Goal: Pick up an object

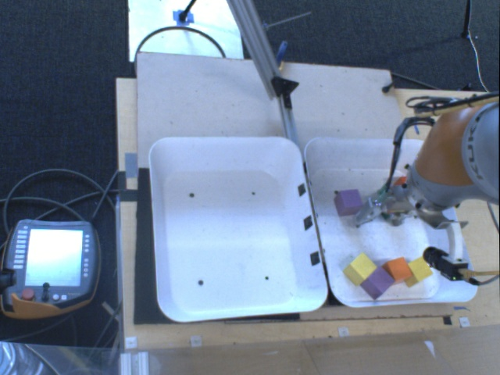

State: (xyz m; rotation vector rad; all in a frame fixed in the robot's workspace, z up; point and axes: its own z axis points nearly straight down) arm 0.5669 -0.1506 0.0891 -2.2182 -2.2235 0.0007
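The grey arm's two-finger gripper (373,209) hangs low inside the right shallow white bin (328,272). I cannot tell its finger state. A purple cube (348,201) lies just left of the gripper. In front of the gripper sit a yellow cube (361,268), a second purple cube (377,281), an orange cube (398,269) and a small yellow cube (419,270)

A teach pendant (48,268) with a lit screen lies on dark carpet (62,69), well left of the tabletop (344,92). Its black cable (47,180) loops just behind it. A grey pole (254,33) slants over the tabletop's far edge.
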